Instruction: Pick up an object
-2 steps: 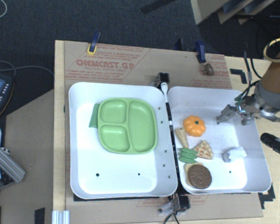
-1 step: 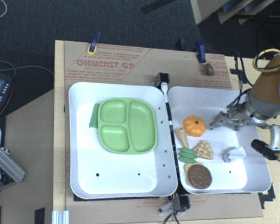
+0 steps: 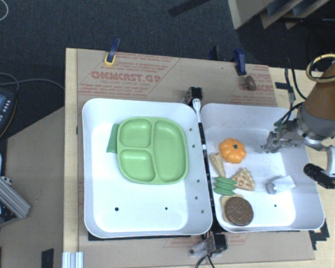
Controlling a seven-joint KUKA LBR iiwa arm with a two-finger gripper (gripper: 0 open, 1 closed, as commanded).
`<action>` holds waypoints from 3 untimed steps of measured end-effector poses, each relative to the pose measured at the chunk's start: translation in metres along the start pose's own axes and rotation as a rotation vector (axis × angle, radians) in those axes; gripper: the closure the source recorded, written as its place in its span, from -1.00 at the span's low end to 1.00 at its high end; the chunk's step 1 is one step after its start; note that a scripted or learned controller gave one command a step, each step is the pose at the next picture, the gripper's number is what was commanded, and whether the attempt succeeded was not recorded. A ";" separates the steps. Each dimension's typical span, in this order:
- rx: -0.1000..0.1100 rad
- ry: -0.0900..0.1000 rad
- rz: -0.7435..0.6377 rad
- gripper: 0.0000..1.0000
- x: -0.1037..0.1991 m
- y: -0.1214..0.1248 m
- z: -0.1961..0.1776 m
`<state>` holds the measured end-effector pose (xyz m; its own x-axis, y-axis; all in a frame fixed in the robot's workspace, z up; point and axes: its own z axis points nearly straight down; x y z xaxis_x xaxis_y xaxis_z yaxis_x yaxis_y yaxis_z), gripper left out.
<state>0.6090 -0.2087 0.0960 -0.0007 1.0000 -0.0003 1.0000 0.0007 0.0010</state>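
Nothing appears lifted yet: the claw [image 3: 273, 141], its opening impossible to judge, hangs in the right bin [image 3: 298, 221] at three o'clock of the toy pumpkin [image 3: 232, 150], leaving the whole pick ahead.

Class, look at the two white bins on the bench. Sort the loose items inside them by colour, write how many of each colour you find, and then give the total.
Green: 2, the divided tray and the bean pods
Orange: 1, the pumpkin
Tan: 2, the wedge and the waffle slice
Brown: 1, the round cookie
Grey-white: 1, the small block
Total: 7
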 end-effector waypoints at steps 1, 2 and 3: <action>-0.004 -0.002 0.001 1.00 -0.004 0.003 -0.044; -0.006 -0.003 0.001 1.00 -0.011 0.008 -0.090; -0.005 -0.002 0.000 1.00 -0.012 0.009 -0.131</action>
<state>0.6178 -0.2202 0.2275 -0.0003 1.0000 -0.0026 1.0000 0.0003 0.0057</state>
